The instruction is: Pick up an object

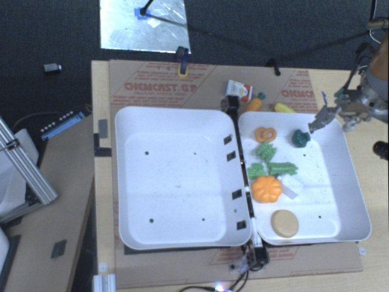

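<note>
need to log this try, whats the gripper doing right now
Gripper: at the right bin's far edge, beside the dark green object; nothing visible between its fingers, open or shut cannot be told.

Two smooth, glossy white plastic bins (176, 126), matt brown cardboard sheet (158, 84) printed in red, pale wood-look worktop (364, 157), shiny crinkled foil sheet (146, 26), dark rough carpet floor (48, 17), glossy orange plastic pumpkin (266, 188), matt tan disc (284, 222)

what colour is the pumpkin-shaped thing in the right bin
Orange: the pumpkin-shaped toy, seen in the camera view.
</note>
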Robot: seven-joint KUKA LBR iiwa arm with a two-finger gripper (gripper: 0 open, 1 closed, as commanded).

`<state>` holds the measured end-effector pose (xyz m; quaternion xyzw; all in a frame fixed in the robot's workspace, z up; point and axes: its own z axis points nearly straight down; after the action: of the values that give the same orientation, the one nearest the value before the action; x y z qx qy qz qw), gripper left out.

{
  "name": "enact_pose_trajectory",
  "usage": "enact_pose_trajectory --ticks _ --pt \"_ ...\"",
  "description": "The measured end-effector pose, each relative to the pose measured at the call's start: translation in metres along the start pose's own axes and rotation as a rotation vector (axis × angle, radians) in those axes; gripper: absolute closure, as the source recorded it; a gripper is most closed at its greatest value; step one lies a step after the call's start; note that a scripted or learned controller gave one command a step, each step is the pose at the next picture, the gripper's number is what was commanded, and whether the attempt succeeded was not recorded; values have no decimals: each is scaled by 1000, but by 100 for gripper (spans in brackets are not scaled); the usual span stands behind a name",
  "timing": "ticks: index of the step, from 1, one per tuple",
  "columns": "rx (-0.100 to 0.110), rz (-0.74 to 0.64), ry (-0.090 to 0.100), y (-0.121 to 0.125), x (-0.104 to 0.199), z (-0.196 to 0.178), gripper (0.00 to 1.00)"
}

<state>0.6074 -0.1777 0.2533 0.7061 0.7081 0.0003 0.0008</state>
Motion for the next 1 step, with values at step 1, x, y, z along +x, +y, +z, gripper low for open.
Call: enact_pose_trajectory --ticks 1 --pt "1 -7 4 26 82 174 0"
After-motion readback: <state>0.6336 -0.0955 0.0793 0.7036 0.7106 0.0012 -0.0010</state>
